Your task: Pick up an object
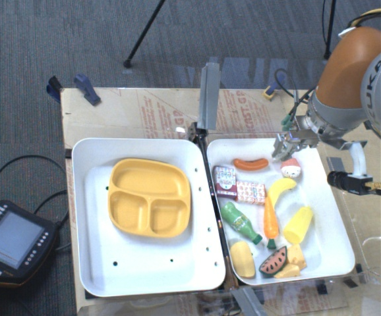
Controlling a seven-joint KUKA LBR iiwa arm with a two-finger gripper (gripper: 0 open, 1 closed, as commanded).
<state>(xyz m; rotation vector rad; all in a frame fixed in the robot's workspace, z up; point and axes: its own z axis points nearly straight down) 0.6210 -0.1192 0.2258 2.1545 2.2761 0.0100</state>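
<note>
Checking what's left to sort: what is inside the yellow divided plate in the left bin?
The yellow divided plate shows three bare compartments, nothing in them. It lies flat in the left bin, so whatever is beneath it is covered.

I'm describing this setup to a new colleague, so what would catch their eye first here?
Probably the yellow tray, alone in the left bin. Next, the right bin, crowded with toy food: sausage, banana, carrot, green bottle. The gripper hovers over its far edge.
</note>
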